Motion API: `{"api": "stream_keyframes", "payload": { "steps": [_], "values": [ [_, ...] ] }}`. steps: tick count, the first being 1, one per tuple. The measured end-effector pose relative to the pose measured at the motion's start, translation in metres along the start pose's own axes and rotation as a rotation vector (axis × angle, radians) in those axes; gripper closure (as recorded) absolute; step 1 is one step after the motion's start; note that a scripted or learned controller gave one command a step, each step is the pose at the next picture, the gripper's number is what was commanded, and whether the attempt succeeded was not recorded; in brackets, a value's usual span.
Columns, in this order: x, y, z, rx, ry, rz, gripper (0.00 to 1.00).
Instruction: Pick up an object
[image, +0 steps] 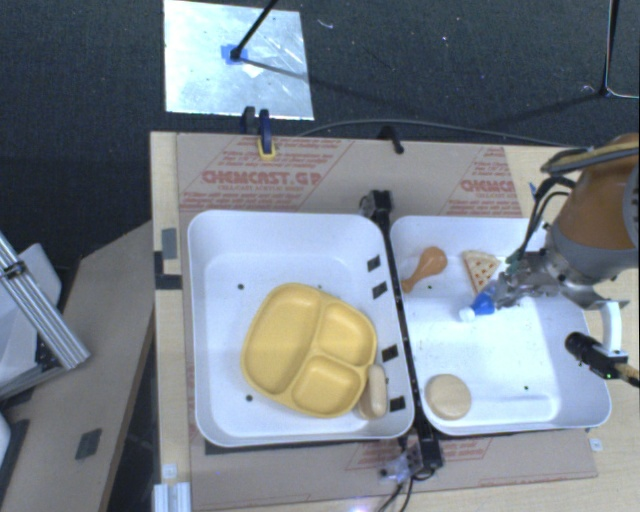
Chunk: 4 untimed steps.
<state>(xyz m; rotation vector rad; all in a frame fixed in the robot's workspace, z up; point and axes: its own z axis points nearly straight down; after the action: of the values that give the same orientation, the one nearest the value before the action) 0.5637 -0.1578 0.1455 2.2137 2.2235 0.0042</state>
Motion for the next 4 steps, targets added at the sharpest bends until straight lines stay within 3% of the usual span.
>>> {"api": "stream_keyframes", "payload": {
  "steps": [2,3,4],
  "values": [
    [-0.013,0.0,-0.115,-0.004,-0.002,0.0,1.0],
    [-0.013,0.001,-0.143,-0.001,0.0,-0.001,1.0],
    [0.04,-0.007,-0.135,0.004,0.002,-0.004,1.0]
  ]
}}
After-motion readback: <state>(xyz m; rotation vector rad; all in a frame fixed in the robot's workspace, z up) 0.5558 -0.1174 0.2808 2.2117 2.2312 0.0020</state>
